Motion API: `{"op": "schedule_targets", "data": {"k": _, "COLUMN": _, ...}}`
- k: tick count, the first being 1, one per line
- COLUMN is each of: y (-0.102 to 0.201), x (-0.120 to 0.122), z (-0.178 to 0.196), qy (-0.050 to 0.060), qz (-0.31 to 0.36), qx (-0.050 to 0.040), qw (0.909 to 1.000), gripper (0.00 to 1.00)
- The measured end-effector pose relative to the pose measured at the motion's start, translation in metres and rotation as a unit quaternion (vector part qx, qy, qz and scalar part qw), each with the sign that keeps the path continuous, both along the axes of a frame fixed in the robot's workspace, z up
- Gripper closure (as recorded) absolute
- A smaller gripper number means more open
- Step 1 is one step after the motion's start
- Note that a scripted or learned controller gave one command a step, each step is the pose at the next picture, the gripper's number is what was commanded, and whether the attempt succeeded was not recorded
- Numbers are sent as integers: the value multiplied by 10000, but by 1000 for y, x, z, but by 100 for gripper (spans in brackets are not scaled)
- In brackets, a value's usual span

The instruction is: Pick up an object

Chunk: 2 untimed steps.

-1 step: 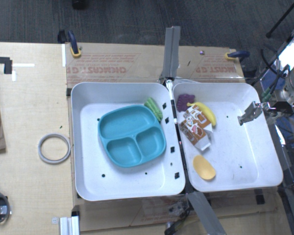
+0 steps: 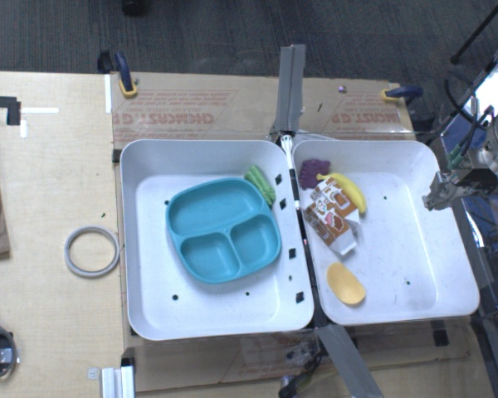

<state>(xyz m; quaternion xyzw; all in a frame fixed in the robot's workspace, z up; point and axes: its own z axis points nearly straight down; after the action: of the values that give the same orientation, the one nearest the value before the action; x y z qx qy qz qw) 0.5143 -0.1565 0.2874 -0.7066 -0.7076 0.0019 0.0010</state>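
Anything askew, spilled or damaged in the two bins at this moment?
Nothing looks spilled or broken. The blue divided plate sits skewed in the left bin, with a green item wedged at its far corner. In the right bin, the banana, purple grapes and carton crowd against the dividing wall.

Grey metal gripper (image 2: 441,196) at a boxy pale wrist, with what seem dark cables above.

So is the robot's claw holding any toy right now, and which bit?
Nothing. The gripper sits at the right bin's far right rim, away from the banana, carton and grapes.
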Motion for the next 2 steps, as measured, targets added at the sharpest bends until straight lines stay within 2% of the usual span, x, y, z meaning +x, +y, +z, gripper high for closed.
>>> {"op": "schedule_targets", "data": {"k": 1, "y": 0, "x": 0, "z": 0, "qy": 0, "qz": -5, "qx": 0, "qw": 10000, "gripper": 0}}
{"op": "schedule_targets", "data": {"k": 2, "y": 33, "x": 17, "z": -34, "qy": -2, "qz": -343, "qx": 5, "qw": 9994, "gripper": 0}}
